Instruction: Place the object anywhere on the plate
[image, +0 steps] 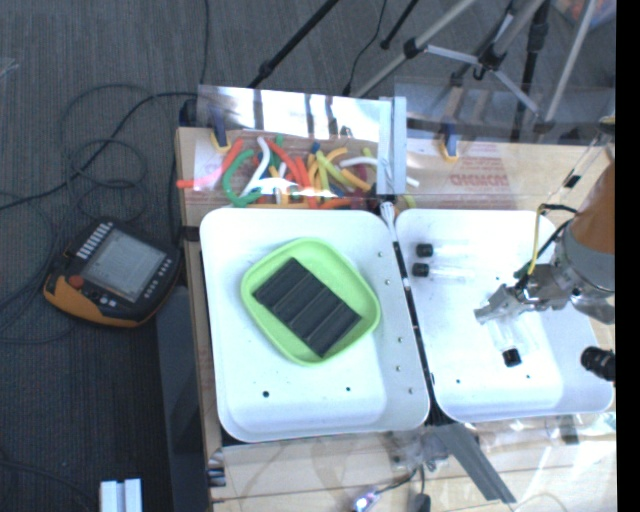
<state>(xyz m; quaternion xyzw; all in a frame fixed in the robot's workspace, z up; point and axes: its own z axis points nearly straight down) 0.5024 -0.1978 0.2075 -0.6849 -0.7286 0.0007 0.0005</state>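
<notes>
so the dark ribbed rectangular slab (306, 303) is lying flat on the lime green square plastic plate (258, 281), which sits in the middle of the left shallow white bin (228, 250). the grey arm's two-finger gripper (497, 310) is well away from it, low over the right shallow white bin (460, 385), and honestly i can't tell how wide the claw is or if anything's in it, too blurry. there's a small black block (511, 356) just below the gripper and two small black caps (423, 260) near that bin's left wall.
</notes>
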